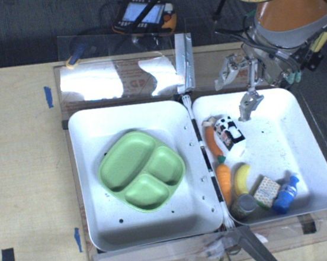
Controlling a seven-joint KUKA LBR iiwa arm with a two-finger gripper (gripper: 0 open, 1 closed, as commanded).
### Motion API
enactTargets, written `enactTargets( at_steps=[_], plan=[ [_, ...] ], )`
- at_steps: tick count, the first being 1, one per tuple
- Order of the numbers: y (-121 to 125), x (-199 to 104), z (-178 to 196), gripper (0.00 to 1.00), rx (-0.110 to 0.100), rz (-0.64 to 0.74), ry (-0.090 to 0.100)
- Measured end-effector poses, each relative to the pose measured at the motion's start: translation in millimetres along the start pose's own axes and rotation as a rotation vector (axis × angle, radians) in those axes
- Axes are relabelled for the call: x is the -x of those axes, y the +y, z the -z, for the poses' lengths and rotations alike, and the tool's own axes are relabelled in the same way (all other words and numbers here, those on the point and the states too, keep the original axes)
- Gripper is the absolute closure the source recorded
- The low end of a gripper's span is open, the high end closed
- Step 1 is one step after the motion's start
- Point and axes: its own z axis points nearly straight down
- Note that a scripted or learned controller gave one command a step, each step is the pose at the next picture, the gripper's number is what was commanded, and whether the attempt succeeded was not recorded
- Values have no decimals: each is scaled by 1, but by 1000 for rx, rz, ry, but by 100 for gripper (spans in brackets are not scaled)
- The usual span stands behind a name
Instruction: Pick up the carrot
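The carrot (225, 182) is bright orange with a small green stub at its far end. It lies lengthwise against the left wall of the right bin (308, 138), near the front. My gripper (239, 90) hangs over the far edge of that bin, well behind the carrot and a little to its right. It is open with nothing between its fingers. One finger (250, 105) points down over the bin's back part.
A darker orange, sausage-like piece (212, 140) lies just behind the carrot, beside a black-and-white item (229, 131). A yellow fruit (241, 178), a can (243, 206), a small box (266, 191) and a blue bottle (285, 194) crowd the carrot's right. The left bin holds a green divided plate (142, 170).
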Motion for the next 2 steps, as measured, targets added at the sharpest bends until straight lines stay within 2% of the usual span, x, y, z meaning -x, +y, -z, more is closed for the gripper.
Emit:
enactTargets(
  at_steps=[1, 2],
  plan=[
    [3, -15, -104, 0, 1, -73, 4],
    [3, -12, -91, 100, 1, -74, -5]
  ],
)
